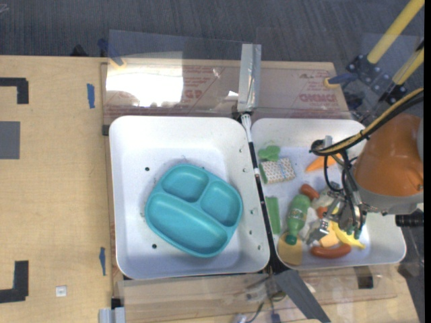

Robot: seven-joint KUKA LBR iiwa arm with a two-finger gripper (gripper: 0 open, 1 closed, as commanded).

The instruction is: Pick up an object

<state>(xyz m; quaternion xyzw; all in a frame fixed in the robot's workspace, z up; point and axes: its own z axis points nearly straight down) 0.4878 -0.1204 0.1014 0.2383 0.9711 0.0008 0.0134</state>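
Toys crowd the right bin's (387, 244) front half: a green bottle (295, 219), a yellow banana (347, 235) and a red sausage (328, 251) at its front edge. The gripper (335, 221) sits low among them. 1 teal divided plate (194, 209) fills the left bin (128, 180).

Two white bins sit side by side on the wooden surface (54, 200). The left bin (128, 147) holds a teal divided plate (194, 209), lying flat and near the middle. The right bin (390, 244) is crowded with small toys: a green bottle (295, 217), a speckled sponge (277, 170) and a yellow banana (350, 237). The arm's orange band (390, 160) hangs over that bin, with the gripper (337, 221) low among the clutter beside the banana.
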